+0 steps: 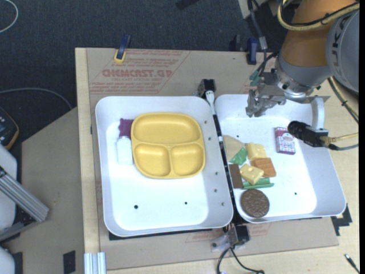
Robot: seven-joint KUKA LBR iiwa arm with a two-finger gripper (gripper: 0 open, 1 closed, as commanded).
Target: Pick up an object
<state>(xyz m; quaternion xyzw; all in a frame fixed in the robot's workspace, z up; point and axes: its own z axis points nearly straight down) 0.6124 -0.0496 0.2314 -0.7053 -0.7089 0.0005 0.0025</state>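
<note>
My gripper (256, 109) hangs over the back left part of the right bin (319, 176), with nothing visible between its fingers. Below it, toward the bin's front left, lies a pile of small play-food pieces: a yellow block (256, 150), an orange block (264, 166), a green piece (238, 155), another yellow piece (251, 173) and a brown round cookie (254, 202). A small pink and white packet (284, 140) lies to the right of the gripper, near the bin's middle.
The left bin (114, 204) holds a yellow divided tray (168, 144), with a purple item (125, 126) and a white item (124, 150) at its left side. A black divider strip (219, 147) runs between the bins. The arm's orange band (313, 24) looms at the top right.
</note>
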